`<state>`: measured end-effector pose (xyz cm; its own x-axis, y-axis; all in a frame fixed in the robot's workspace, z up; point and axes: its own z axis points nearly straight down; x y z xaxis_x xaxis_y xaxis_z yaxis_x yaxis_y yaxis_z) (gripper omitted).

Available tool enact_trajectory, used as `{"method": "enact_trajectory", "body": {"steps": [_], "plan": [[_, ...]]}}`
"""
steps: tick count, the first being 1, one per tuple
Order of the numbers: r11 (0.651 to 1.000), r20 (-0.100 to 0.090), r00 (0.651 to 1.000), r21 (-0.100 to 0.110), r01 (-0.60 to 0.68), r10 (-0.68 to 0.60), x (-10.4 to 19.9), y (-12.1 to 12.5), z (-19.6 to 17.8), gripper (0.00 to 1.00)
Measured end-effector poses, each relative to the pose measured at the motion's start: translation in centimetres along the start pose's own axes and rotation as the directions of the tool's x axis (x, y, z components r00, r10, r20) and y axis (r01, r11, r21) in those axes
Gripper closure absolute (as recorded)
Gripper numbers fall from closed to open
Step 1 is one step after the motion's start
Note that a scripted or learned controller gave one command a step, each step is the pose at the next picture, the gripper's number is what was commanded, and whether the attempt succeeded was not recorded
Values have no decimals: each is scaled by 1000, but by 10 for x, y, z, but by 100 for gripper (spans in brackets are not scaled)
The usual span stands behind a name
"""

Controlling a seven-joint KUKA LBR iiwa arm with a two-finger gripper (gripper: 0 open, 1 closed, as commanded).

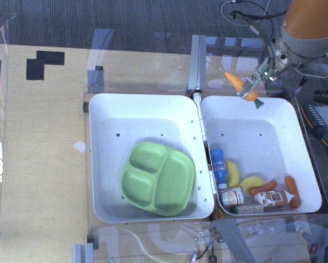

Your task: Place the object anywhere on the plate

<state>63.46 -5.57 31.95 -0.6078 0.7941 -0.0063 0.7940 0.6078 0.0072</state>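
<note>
A green divided plate (157, 178) lies in the left bin (106, 147), toward its near side. My gripper (254, 82) hangs over the far rim of the right bin (263, 130), near the upper right. It is shut on a small orange toy carrot (235, 81), which lies at a slant between the fingers. The carrot's orange body sticks out to the left and its green tip (259, 103) pokes out below right. The carrot is in the air, well away from the plate.
Along the right bin's near wall lie a blue bottle (217, 166), a yellow banana (250, 183), an orange sausage (292, 191), a small jar (232, 196) and a carton (269, 200). A metal divider (196, 64) stands between the bins at the back.
</note>
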Motion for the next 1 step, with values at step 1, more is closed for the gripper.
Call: {"method": "enact_trajectory", "body": {"steps": [1], "plan": [[960,-4,960,0,279,-279,75,81,117,100]]}}
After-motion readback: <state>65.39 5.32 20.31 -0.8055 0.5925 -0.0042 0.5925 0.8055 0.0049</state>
